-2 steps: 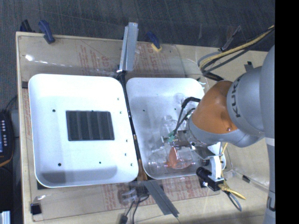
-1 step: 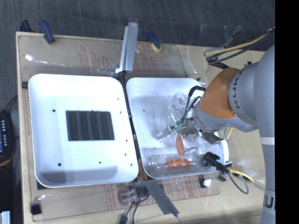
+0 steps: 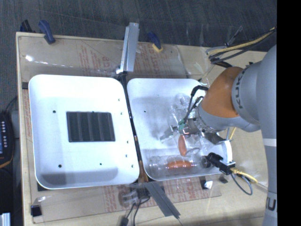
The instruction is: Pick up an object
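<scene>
**Mia:** While the arm hangs low in the right bin [image 3: 141,93], is it grabbing now?

**Ben:** I think so. The gripper [image 3: 184,132] sits down among some clear crinkly plastic [image 3: 181,105]. I cannot tell if it is spread or pinching.

**Mia:** Where is the thing to pick?

**Ben:** An orange piece [image 3: 182,146] lies just under the gripper. Another orange piece [image 3: 179,164] lies by the near wall.

**Mia:** What next?

**Ben:** Maybe squeeze it tight, then lift straight up.
</scene>
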Robot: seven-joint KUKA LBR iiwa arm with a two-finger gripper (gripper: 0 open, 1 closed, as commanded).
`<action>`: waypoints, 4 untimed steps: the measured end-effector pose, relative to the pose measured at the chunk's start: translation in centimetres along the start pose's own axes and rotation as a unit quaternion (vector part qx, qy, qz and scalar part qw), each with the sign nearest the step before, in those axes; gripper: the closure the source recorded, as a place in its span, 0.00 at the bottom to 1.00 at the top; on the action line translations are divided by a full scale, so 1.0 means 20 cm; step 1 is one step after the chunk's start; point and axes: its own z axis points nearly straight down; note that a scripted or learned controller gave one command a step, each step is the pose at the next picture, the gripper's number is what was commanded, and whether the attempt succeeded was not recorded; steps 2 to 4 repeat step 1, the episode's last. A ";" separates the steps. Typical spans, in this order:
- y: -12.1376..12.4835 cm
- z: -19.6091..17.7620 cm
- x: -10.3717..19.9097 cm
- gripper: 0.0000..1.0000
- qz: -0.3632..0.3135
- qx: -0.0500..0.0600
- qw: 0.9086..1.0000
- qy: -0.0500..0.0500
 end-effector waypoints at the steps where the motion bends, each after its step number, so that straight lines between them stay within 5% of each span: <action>1: 0.03 -0.42 0.16 1.00 -0.030 -0.002 1.000 -0.002; 4: 0.03 -0.42 0.16 1.00 -0.030 -0.002 1.000 -0.002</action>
